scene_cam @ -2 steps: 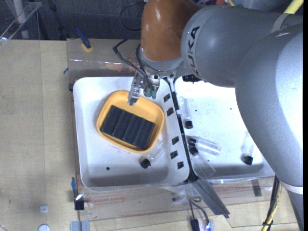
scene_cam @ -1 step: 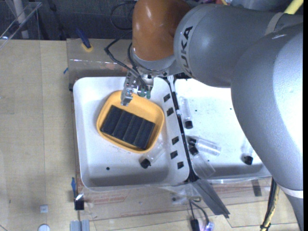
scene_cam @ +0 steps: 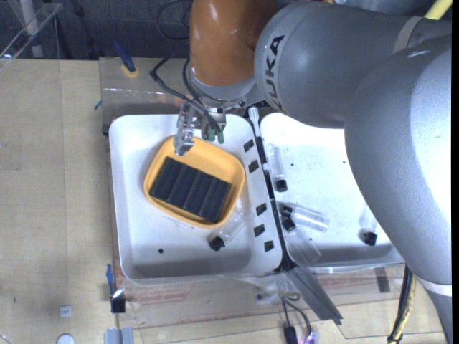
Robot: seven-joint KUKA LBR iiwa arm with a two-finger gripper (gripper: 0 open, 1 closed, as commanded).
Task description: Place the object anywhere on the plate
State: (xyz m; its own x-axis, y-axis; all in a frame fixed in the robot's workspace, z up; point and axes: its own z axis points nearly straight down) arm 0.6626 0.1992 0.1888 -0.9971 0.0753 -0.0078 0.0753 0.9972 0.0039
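Camera view: arm (scene_cam: pixel 344 84) hides right bin (scene_cam: pixel 323 185) partly.

Grey arm (scene_cam: pixel 373 84), orange band (scene_cam: pixel 219 27), "KUKA" lettering.

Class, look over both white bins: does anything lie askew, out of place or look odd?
The square yellow plate in the left white bin sits turned at an angle to the bin's walls. A dark ridged rectangular block already lies on it, equally skewed. The gripper hangs at the plate's far rim. Small clear tubes lie scattered in the right bin.
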